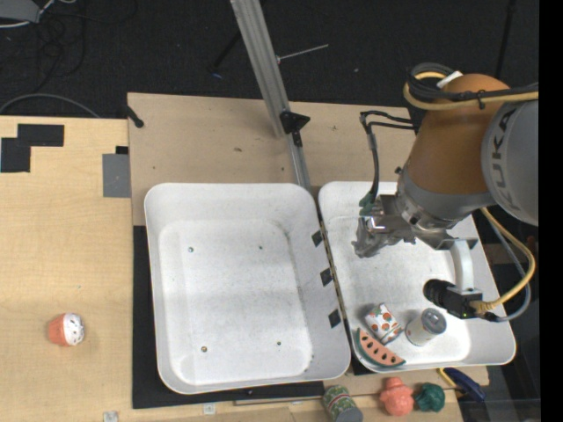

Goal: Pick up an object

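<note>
From the overhead camera, the arm (457, 148) comes in from the right and hangs over the right bin (352, 202), with the gripper (374, 234) sitting above the upper-left part of that bin, close to the divider between the two bins. Honestly can't tell how wide the jaws are, the wrist blocks most of it, and I don't see anything held in there. The stuff to grab is all down at the near end of the right bin, well apart from the gripper: a small red-and-white patterned object (382, 322), a grey cylinder thing (426, 325) just beside it, and a watermelon slice toy (380, 349) right at the front rim. The left bin (163, 202) is next door. Off on the wooden bench there's a little red-and-white ball (66, 330), and a few more toys (398, 397) sit past the front edge of the bins.
</note>
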`<control>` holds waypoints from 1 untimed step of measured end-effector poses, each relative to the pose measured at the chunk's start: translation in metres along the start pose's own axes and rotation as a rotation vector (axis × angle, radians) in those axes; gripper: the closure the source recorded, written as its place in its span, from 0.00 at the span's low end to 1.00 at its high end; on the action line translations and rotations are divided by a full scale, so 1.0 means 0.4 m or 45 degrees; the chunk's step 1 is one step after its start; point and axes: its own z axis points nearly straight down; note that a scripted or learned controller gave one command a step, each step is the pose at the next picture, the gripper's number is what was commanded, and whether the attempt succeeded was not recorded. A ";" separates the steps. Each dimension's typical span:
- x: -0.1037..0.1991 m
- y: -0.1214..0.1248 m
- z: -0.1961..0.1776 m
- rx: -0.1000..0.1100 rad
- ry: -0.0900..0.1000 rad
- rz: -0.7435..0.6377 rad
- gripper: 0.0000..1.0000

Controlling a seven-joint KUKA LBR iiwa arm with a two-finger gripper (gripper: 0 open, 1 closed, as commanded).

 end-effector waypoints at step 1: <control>0.142 -0.018 -0.010 0.000 0.000 -0.003 1.00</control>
